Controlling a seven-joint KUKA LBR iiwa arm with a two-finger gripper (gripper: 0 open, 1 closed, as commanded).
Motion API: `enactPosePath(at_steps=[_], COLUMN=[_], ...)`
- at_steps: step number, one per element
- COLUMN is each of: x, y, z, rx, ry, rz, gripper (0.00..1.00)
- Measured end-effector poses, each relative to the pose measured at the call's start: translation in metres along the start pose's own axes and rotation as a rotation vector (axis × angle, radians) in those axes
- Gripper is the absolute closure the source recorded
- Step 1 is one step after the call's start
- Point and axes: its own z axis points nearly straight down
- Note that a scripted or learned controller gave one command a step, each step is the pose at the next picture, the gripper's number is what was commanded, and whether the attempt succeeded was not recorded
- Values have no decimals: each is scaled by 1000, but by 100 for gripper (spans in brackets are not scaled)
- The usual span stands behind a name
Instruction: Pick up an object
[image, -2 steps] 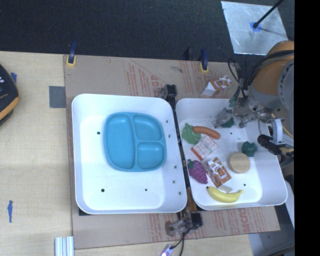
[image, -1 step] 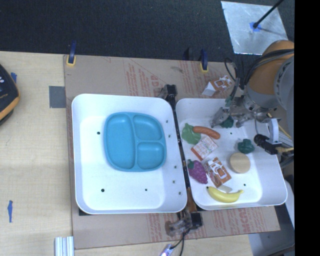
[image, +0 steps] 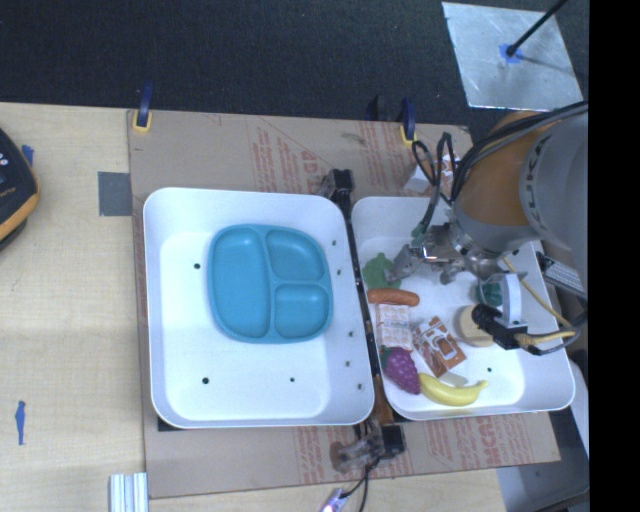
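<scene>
The right bin holds several small items. A green leafy piece lies at its left wall, with an orange-red sausage just below it. Below those sit a pale printed packet, a brown-and-white packet, a purple grape bunch and a yellow banana. A tan round piece and a teal item lie further right. My gripper hangs low over the bin's upper middle, just right of the green piece. Nothing shows in its grasp.
The left bin carries a blue divided plate. The grey arm with its orange band covers the right bin's upper right corner, and cables trail over that side. A black-and-yellow device sits at the bench's left edge.
</scene>
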Motion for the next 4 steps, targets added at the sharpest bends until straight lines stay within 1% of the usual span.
enactPosePath(at_steps=[1, 2, 3, 4], x=[8, -57, -88, -68], y=[-22, 26, 56, 56], z=[11, 10, -45, -38], rx=[0, -2, -3, 0], ry=[0, 0, 0, 1], rz=[4, 5, 4, 2], gripper=[0, 0, 0, 0])
